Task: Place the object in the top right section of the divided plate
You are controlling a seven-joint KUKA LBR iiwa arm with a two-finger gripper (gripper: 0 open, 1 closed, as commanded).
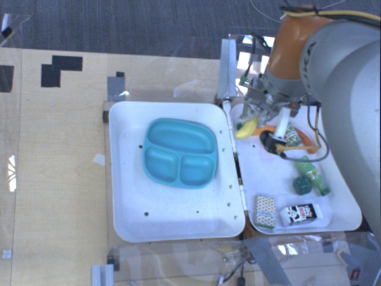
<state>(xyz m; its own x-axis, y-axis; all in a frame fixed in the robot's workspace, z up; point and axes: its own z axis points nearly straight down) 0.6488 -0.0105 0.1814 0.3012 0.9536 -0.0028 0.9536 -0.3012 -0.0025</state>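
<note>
Nearest to the camera, at the front edge of the right bin (348, 219), lie a black-and-white carton (302, 213) and a small patterned packet (265, 210). Going by size, the left bin (128, 213) carries the blue divided plate (180, 152) near its centre, with all sections bare. The gripper (257, 113) is down at the back left corner of the right bin, just over a yellow banana (246, 128); whether it is open or closed on the fruit I cannot tell, the wrist hides it. The banana looks like light, smooth, rigid plastic, probably slippery, so a hold across its thick middle seems safest. A green bottle (309, 177) lies near the right edge.
</note>
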